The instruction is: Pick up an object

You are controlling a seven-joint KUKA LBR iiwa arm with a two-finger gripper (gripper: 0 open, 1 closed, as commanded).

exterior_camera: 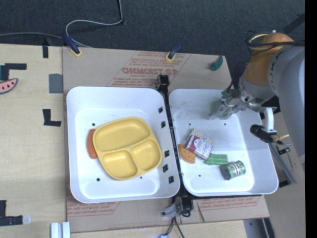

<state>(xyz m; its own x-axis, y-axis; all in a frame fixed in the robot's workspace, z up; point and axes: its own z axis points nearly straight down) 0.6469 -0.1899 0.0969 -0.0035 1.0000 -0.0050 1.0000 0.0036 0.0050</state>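
- Gripper (pixel 221 109) hung low over the upper right part of the right bin (pixel 257 182), arm reaching in beside it; whether it was open or closed I could not tell, nor anything held in it.
- Judged step: the approach, before any grasp. Nothing had been lifted out of the right bin.
- Next move, by my reckoning: travel toward the bin's lower middle, where the objects lay, settle over one, then descend and close.
- Likeliest pick: the small can (pixel 233 169), lying on its side near the right bin's lower right, green and silver, round; it may roll.
- Just beside it toward the bin's centre: a green piece (pixel 216 158), a printed red and white packet (pixel 199 144) and an orange piece (pixel 186 155), clustered and touching or nearly so.
- Left of the right bin, the left bin (pixel 79 182) held a yellow divided tray (pixel 128 147).
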